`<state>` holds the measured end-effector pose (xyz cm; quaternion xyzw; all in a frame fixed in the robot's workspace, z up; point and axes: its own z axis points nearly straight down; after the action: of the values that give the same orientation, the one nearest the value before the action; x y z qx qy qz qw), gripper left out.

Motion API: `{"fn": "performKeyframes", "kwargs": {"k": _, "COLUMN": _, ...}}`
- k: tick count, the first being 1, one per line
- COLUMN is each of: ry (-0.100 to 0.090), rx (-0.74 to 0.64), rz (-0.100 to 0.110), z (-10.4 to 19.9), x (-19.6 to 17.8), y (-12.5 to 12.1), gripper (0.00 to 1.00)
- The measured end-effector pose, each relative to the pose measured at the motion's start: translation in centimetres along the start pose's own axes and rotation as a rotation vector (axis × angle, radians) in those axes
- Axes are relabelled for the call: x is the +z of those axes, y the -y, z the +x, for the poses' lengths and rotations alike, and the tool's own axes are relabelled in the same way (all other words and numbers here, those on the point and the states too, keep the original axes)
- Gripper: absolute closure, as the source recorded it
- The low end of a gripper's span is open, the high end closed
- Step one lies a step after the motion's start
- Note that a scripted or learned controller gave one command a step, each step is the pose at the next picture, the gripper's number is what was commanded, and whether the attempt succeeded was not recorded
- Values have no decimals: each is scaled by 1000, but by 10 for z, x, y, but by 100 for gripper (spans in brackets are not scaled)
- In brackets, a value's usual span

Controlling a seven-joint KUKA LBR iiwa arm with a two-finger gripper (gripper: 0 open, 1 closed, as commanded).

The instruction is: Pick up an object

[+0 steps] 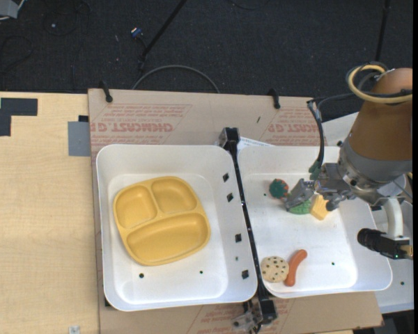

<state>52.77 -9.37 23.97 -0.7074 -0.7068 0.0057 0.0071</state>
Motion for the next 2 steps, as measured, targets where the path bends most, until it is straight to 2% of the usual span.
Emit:
{"fn": "performKeyframes", "kwargs": {"k": 1, "ry": 1, "rx": -1, "rz": -8, "z": 0, "x": -4, "y": -2, "gripper": 0}}
{"fn": "performKeyframes", "kwargs": {"k": 2, "ry": -1, "rx": -2, "rz": -3, "z": 10, "x": 51, "y": 1, "gripper": 0}}
